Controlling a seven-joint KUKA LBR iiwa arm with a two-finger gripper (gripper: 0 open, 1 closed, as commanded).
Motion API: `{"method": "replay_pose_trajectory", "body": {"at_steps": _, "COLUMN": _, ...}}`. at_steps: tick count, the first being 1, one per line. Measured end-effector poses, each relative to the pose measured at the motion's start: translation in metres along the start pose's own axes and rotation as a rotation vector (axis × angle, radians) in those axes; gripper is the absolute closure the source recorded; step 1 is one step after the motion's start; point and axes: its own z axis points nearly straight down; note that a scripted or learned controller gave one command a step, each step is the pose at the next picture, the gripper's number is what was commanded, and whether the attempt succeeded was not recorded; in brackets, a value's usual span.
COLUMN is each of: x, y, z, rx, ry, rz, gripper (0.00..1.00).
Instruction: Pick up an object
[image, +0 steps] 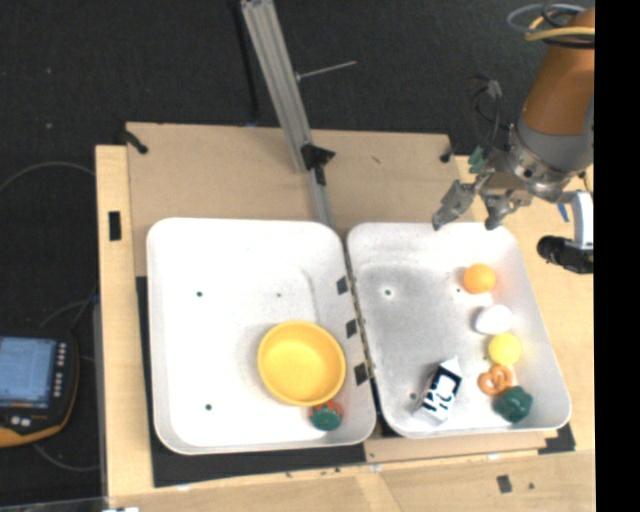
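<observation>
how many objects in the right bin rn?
6, all in the right bin: orange ball, white egg-shaped piece, yellow ball, pretzel-like piece, dark green piece, black-and-white carton. Nothing looks hidden.

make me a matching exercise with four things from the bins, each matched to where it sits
Things:
1. yellow bowl
2. orange ball
3. black and white carton
4. gripper

Places:
A. above the far edge of the right bin
B. left bin, near its front right corner
C. right bin, front middle
D. right bin, farthest back along its right side

Pairs: 1-B, 2-D, 3-C, 4-A
</observation>
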Motion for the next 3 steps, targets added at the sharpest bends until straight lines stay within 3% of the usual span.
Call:
{"method": "replay_pose_trajectory", "body": {"at_steps": 1, "x": 0.000, "y": 0.000, "z": 0.000, "rx": 0.000, "ry": -0.001, "rz": 0.000, "gripper": 0.00}}
{"method": "replay_pose_trajectory", "body": {"at_steps": 3, "x": -0.013, "y": -0.008, "z": 0.110, "rx": 0.006, "ry": -0.001, "rz": 0.004, "gripper": 0.00}}
